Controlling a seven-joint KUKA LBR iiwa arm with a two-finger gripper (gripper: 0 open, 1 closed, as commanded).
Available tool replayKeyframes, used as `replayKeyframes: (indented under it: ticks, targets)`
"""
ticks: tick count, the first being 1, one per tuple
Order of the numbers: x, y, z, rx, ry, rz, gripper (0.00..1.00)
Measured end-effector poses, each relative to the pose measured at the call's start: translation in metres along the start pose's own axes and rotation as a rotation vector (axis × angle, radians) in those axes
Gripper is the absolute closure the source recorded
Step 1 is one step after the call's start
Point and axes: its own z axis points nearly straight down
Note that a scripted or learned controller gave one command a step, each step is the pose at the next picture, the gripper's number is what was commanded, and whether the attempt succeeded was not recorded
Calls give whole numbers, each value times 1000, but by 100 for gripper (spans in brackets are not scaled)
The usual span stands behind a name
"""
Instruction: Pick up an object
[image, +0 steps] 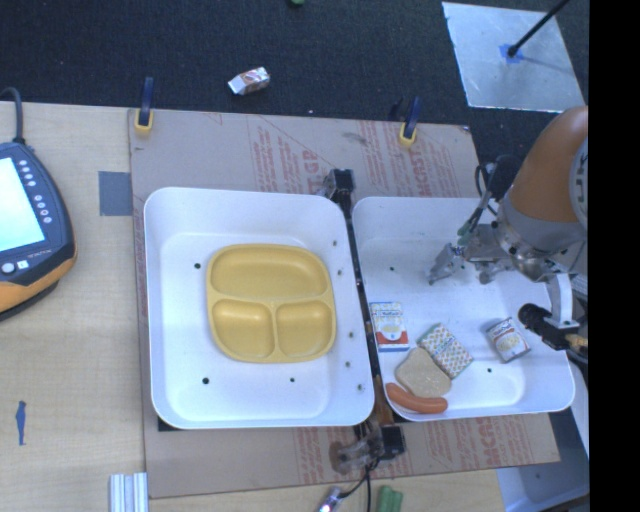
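Objects for picking lie in the right bin (400, 225), gathered along its near edge: a small carton (388, 327) against the near-left side, a patterned packet (446, 350) just beside it, a slice of bread (423, 377) touching the packet's lower end, and a sausage (417, 402) at the near-left corner, right under the bread. A small can (507, 339) sits apart from these, toward the near-right corner. The left bin (175, 300) carries a yellow divided plate (271, 302) at its middle.

The hand (462, 262) hangs over the far half of the right bin, above bare white floor, with nothing between its fingers; whether they stand apart or together cannot be told from this slant, since the metal parts blur into one cluster.

By my judgement the step in hand is the approach: no object has been chosen or touched yet. The next move calls for shifting toward the near edge, settling over one piece and coming down squarely. The can looks the easier target, standing clear of neighbours; the bread, packet and sausage crowd each other, so a descent there risks nudging several at once.
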Motion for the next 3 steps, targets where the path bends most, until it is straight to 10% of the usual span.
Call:
replayKeyframes:
  ticks: [1,2,3]
  targets:
    - [35,-94,1,4,0,-3,0]
    - [32,-107,35,-12,-6,-5,0]
    - [29,-106,24,-13,-11,-10,100]
